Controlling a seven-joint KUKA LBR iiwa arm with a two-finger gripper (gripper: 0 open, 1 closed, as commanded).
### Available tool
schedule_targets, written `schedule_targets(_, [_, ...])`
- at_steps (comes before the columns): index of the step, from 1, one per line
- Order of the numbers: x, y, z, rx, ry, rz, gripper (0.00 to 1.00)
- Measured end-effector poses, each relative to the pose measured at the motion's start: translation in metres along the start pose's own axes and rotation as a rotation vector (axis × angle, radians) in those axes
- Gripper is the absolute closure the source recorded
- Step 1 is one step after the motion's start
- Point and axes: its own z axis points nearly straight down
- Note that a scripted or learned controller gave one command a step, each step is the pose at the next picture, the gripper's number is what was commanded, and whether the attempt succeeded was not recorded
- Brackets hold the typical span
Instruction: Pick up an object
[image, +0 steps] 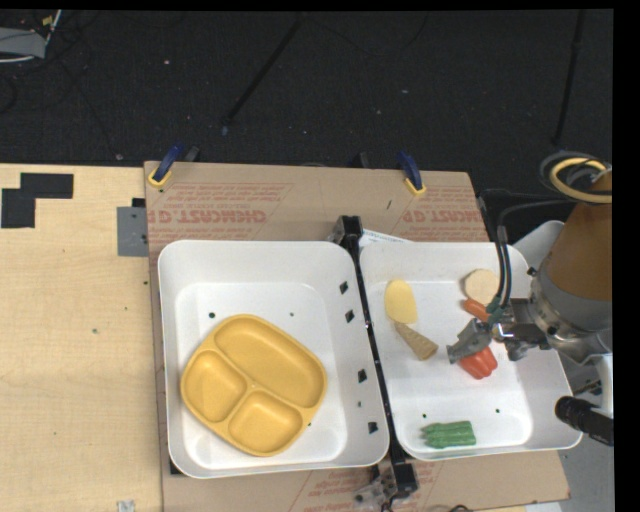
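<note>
My gripper (487, 338) is low over the right side of the right bin (520, 425), at the end of the grey arm with the orange band (588, 245). A red-orange object (480, 364) lies directly under and just in front of it, partly covered by the gripper body. A pale beige round piece (482, 286) sits just behind the gripper. A yellow oblong object (400, 300) and a tan cone (419, 342) lie to its left. A green object (447, 434) rests near the bin's front wall.
The left bin (190, 270) holds a yellow divided plate (252, 382). A black divider (362, 330) runs between the two bins. Brown cardboard with blue and yellow clamps (410, 172) lies behind the bins.
</note>
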Motion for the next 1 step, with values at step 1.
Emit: schedule_targets(1, [-0.0002,0.0008,-0.0019,-0.004,-0.001,0.000,0.00])
